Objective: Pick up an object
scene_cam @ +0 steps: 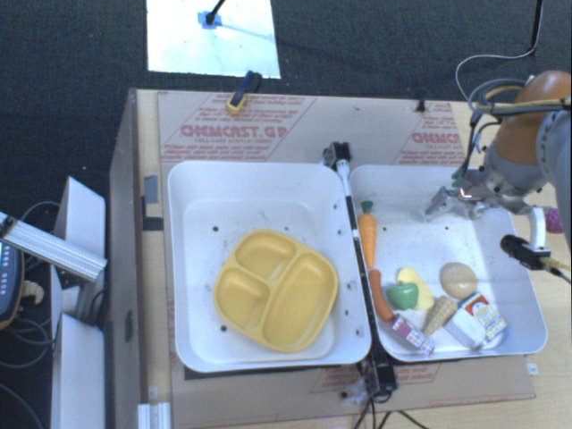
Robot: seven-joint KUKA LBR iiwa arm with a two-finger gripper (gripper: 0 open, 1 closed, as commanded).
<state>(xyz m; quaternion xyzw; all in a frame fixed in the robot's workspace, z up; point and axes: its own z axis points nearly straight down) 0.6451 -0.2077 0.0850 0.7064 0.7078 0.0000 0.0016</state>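
A dark, speckled carpet floor (71,70) surrounds the tabletop (268,119), whose brown surface carries red printed lettering along its far side. On the floor beyond the tabletop lies a pale rectangular sheet (213,25) with a small blue mark, a thin dark rod slanting down to it. A yellow-and-black clamp (241,92) sits at the tabletop's far edge. To the left stand white boxy structures (80,231) and a slanted metal rail (54,244), with cables looping beneath. Light falls evenly, with soft shadows.
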